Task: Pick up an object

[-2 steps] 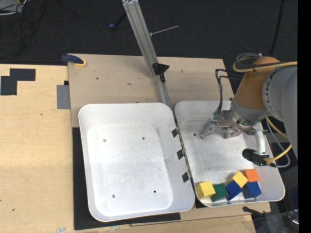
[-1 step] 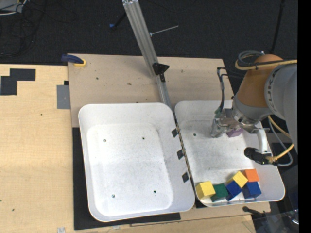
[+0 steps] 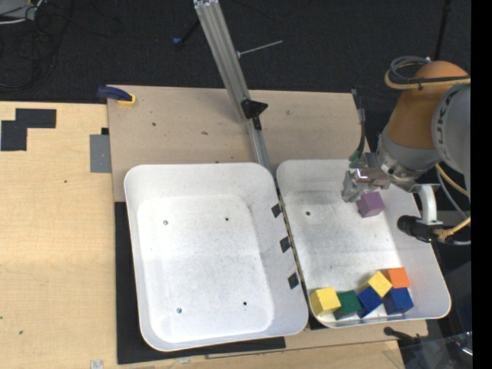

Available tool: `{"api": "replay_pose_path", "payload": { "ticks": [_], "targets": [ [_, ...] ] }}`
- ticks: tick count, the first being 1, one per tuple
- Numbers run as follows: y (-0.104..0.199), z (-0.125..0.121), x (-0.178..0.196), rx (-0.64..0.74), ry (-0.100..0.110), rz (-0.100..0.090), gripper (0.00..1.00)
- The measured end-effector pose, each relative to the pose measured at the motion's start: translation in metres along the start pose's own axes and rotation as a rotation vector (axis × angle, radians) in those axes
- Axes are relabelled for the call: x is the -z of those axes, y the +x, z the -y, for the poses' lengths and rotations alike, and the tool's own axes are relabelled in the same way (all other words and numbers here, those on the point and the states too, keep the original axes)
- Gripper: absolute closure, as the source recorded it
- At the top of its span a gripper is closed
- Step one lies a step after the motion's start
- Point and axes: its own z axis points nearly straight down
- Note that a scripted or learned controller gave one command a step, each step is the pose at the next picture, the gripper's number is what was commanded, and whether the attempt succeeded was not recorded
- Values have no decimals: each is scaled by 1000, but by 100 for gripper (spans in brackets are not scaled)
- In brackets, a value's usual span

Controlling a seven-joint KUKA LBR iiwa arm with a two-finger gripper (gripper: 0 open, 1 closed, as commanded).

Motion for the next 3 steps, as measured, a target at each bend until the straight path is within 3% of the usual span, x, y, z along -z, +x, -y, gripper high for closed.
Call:
{"api": "replay_pose_path", "payload": {
  "ticks": [2, 3],
  "targets": [
    [-3, -2, 109, 3, 0, 1, 100],
    [47, 5, 98, 3, 8, -3, 100]
  ]
}}
